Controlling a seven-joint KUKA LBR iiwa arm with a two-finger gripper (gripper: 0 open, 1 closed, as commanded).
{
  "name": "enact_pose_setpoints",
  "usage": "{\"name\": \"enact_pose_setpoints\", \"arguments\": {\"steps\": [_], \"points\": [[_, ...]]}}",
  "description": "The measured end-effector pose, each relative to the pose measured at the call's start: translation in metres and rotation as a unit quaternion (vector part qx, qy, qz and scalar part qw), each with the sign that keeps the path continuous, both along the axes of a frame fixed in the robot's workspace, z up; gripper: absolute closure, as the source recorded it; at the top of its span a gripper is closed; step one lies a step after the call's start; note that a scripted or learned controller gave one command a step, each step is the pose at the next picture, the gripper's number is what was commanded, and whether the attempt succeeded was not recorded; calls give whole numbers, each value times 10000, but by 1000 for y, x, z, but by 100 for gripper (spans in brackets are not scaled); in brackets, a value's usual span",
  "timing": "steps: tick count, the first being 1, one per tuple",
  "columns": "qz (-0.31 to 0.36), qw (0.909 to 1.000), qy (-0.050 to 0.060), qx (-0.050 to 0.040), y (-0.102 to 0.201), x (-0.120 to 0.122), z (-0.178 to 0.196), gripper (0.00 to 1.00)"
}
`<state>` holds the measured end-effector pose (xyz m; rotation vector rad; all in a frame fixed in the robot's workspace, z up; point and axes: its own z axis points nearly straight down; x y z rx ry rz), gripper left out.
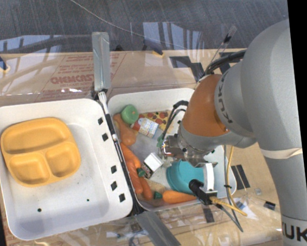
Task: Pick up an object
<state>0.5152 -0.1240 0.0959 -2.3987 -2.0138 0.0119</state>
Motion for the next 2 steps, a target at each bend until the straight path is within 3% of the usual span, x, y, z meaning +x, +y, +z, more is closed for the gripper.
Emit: {"name": "enact_pose_setpoints", "arguments": {"steps": [1,2], "points": [[18,10000,-89,-18,-19,25,89,100],[390,9992,-14,4,-7,37,22,100]]}}
